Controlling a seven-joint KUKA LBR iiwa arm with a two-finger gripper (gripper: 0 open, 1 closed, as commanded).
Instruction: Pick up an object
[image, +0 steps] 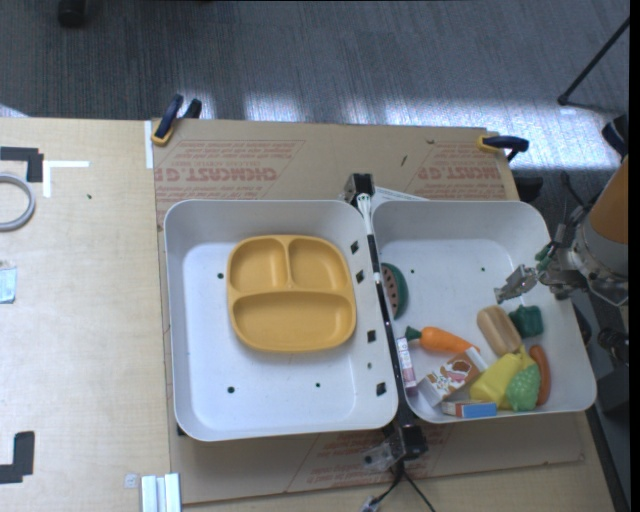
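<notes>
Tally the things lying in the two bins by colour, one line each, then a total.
Yellow: 2, divided plate, yellow toy
Orange: 2, carrot, one
Green: 3
Tan: 1, bread roll
Multicoloured packets: 2
Total: 10

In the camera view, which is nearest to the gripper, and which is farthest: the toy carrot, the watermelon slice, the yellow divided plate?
From the gripper:
1. Toy carrot, lower middle of the right bin.
2. Watermelon slice, at the right bin's left wall.
3. Yellow divided plate, in the left bin.
</notes>
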